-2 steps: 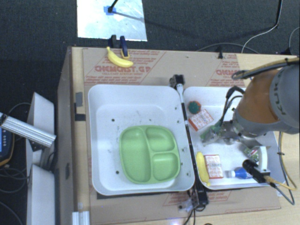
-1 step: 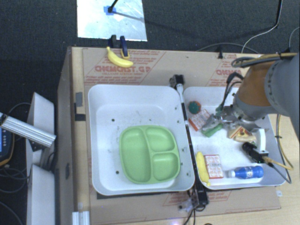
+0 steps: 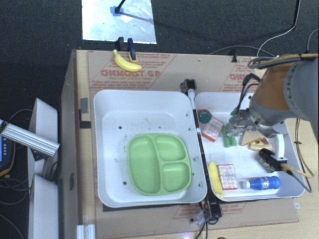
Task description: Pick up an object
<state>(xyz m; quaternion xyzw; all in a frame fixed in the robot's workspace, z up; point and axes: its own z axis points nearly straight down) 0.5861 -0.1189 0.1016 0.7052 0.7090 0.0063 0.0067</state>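
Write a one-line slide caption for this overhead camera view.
KUKA arm's gripper lowered over a green object in the cluttered right bin; the left bin holds a green divided tray.

The brown cardboard sheet (image 3: 164, 66) under the bins has red letters on it, but they are too blurry to read.

I see two white bins (image 3: 107, 113). The left one carries a light green divided plate (image 3: 159, 162). In the right bin I make out a teal ball (image 3: 205, 116), a green block (image 3: 229, 137), a yellow banana (image 3: 214, 177), a blue bottle with a white cap (image 3: 260, 183) and a red-and-white printed card (image 3: 227, 177). The arm (image 3: 291, 91) is grey with an orange band. Another yellow banana (image 3: 125, 61) lies on brown cardboard with red lettering (image 3: 159, 68).
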